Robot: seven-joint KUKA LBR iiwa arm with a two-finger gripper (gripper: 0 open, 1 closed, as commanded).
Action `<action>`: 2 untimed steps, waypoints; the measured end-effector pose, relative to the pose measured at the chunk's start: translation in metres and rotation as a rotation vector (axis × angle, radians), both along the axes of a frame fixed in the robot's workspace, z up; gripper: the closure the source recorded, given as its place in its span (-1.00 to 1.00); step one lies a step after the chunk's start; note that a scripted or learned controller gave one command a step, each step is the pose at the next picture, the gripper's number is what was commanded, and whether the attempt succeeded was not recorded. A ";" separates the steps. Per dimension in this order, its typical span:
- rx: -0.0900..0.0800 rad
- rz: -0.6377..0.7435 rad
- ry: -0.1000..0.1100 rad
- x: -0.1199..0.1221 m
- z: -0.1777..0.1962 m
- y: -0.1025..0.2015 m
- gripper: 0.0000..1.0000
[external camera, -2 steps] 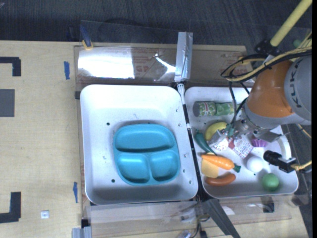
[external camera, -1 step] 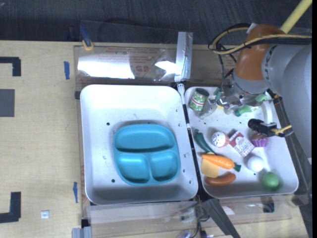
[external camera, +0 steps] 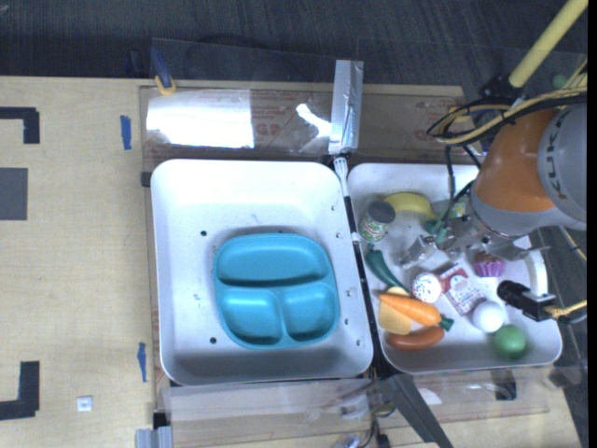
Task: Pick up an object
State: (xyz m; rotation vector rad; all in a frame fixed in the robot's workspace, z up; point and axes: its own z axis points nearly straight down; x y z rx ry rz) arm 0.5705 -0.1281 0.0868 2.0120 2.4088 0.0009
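The right bin (external camera: pixel 546 343) holds several small objects. A yellow fruit (external camera: pixel 410 203) and a small tin can (external camera: pixel 378 218) lie at its back left. An orange carrot (external camera: pixel 411 307) and a brown sausage (external camera: pixel 416 337) lie at the front left, with a dark green piece (external camera: pixel 382 269) behind them. A red-and-white packet (external camera: pixel 463 293), a round red-and-white item (external camera: pixel 426 287), a purple item (external camera: pixel 490 269), a white egg (external camera: pixel 487 317) and a green lime (external camera: pixel 509 342) sit toward the front right. My gripper (external camera: pixel 435 242) is low in the bin's middle, just behind the round item and right of the can.
The left bin (external camera: pixel 177 250) holds a blue divided tray (external camera: pixel 275 286). A metal divider (external camera: pixel 347 105) stands behind the wall between the bins. The arm's orange band (external camera: pixel 513 171) hangs over the right bin's back right corner.
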 end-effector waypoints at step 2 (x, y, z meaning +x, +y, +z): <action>0.003 0.003 0.004 -0.002 0.018 0.026 -1.00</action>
